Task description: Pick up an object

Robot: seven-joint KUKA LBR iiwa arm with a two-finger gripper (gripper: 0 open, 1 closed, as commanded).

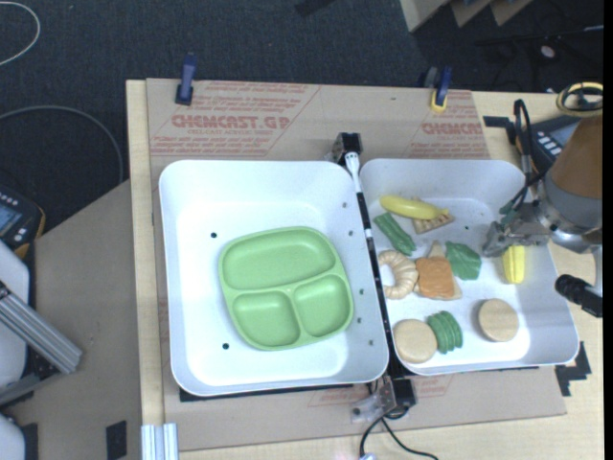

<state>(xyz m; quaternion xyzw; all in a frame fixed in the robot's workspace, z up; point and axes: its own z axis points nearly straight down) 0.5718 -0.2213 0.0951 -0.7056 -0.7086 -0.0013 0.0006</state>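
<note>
Arm bulk at the right edge of the frame is cut off, so little beyond the orange band and wrist shows. The gripper (pixel 510 241) hangs low over the right bin (pixel 479 172), just above a small yellow piece (pixel 514 264); whether it is open, closed or gripping cannot be told. Toy foods crowd that bin: a banana (pixel 408 206), a green pod (pixel 394 233), a croissant (pixel 399 272) and two round biscuits (pixel 416 339) near its lower rim. In the left bin (pixel 192 276), a green divided tray (pixel 284 286) sits mid-floor with bare white floor around it.
</note>
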